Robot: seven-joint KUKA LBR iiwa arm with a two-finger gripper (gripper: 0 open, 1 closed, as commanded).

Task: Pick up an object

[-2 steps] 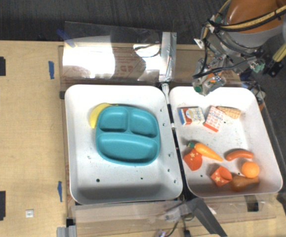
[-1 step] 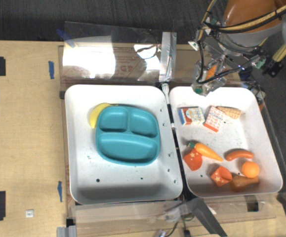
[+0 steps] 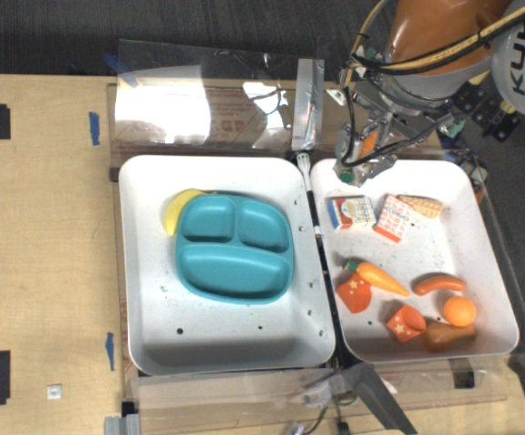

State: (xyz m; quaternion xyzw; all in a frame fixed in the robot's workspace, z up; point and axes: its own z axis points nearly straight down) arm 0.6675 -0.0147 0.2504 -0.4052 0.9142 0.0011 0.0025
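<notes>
When locating the gripper (image 3: 364, 159), look to the 11 o'clock corner of the right bin (image 3: 443, 243); treat jaw state as impossible to tell. Find the carrot (image 3: 377, 278) toward 9 o'clock of bin centre, lying flat, well apart from the gripper. Note long axis 10 to 4 o'clock, tapered tip toward 4 o'clock, green end just beside the red block (image 3: 354, 295).

Right bin (image 3: 493, 270) contents: carrot (image 3: 377, 277), two small cartons (image 3: 353, 212) (image 3: 393, 217), cracker (image 3: 422, 207), sausage (image 3: 438, 285), orange ball (image 3: 461, 311), red pieces (image 3: 405, 323). Left bin (image 3: 144, 270): teal divided tray (image 3: 235, 247) lying over yellow item (image 3: 179, 206).
</notes>
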